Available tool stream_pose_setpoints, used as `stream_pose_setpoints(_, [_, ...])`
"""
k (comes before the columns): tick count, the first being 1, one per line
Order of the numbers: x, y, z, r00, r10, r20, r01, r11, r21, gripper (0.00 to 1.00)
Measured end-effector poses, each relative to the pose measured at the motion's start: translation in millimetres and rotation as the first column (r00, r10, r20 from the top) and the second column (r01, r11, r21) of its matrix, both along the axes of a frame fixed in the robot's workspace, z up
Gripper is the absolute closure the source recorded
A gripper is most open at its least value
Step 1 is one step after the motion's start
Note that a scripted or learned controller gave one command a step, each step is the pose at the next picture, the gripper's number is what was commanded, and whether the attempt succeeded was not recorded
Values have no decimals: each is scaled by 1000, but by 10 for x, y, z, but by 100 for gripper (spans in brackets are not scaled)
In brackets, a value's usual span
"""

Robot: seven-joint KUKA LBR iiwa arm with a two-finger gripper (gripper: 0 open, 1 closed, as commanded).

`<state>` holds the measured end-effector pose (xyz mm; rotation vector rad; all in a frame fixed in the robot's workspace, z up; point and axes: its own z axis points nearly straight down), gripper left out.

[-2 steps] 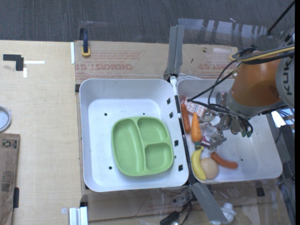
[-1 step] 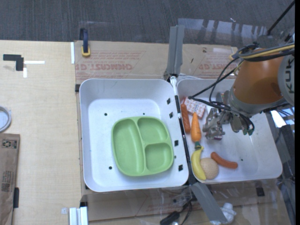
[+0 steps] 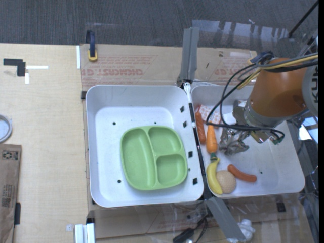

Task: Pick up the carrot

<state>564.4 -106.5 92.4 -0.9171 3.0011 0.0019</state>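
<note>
At the near edge of the right-hand shallow white plastic bin (image 3: 283, 186), a curved yellow banana (image 3: 212, 177) and a round tan bread roll (image 3: 226, 181) lie touching, with a small orange-red sausage-like piece (image 3: 242, 173) just beside them, all loose on the bin floor as if tipped in for picking. Further in, the stubby orange carrot (image 3: 211, 139) lies along the left wall, with a thinner reddish-orange stick (image 3: 200, 127) just beyond it. The metal claw (image 3: 234, 144) hangs low just right of the carrot, near it but with nothing visibly between its fingers; how far it is open I cannot tell. It probably needs to shift left. In the left-hand shallow white bin (image 3: 101, 135), a pale green three-compartment plastic plate (image 3: 152, 156) sits flat. Farthest off, brown cardboard (image 3: 131, 65) covers the table.
</note>
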Motion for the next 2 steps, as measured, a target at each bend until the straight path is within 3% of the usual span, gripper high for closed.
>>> stream_pose_setpoints(1, [371,381,1005,974,228,3,-228,974,-1,100])
stream_pose_setpoints(2, [-453,617,1146,793,609,0,-609,793,0,100])
